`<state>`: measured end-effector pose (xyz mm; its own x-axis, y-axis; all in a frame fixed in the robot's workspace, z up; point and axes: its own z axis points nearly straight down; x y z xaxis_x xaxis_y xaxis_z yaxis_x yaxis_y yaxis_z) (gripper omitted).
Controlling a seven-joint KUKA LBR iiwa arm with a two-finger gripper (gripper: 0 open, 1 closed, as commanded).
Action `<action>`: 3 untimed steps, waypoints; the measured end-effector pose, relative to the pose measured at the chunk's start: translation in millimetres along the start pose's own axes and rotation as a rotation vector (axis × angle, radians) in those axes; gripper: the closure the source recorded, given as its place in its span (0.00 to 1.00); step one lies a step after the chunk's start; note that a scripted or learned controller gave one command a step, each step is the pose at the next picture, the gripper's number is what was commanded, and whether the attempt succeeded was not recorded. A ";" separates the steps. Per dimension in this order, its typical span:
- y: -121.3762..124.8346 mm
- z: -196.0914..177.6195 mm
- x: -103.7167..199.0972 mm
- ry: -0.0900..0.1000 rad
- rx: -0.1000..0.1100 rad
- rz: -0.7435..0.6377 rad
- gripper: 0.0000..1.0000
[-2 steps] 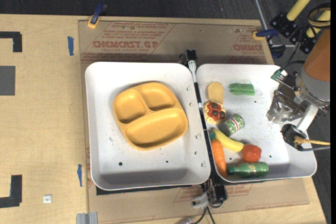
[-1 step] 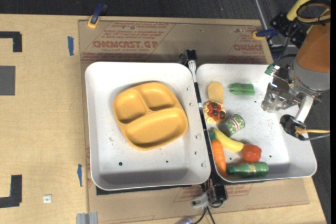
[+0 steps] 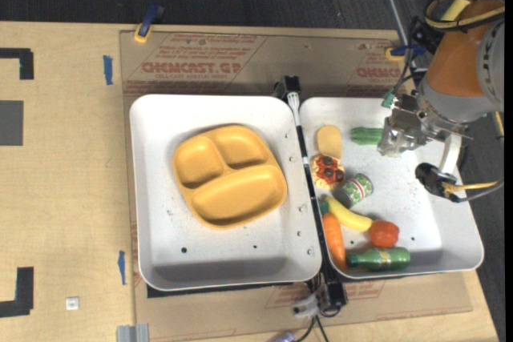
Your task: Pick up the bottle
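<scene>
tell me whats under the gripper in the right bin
A green item pokes out left of the gripper; its right end is covered, so I cannot identify it. Bare right bin floor lies around it.

Even, bright overhead light is cast; soft shadows are thrown beneath the bins (image 3: 152, 172); slight blur throughout

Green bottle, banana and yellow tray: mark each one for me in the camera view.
green bottle (image 3: 379, 257): camera view, middle of its body, lying along the right bin's near edge.
banana (image 3: 350, 216): camera view, middle of its curve.
yellow tray (image 3: 230, 174): camera view, ridge between its compartments, in the left bin.
</scene>
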<state>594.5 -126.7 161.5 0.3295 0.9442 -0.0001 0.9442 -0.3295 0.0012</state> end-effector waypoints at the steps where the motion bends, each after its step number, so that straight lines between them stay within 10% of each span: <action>1: -4.0 12.2 -54.8 0.000 0.004 0.405 1.00; 2: -4.0 12.1 -54.7 0.000 0.004 0.405 0.00; 3: -16.9 -1.0 5.1 -0.001 0.003 0.808 0.00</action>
<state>580.2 -116.4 162.5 0.9100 0.4145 -0.0011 0.4145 -0.9100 -0.0013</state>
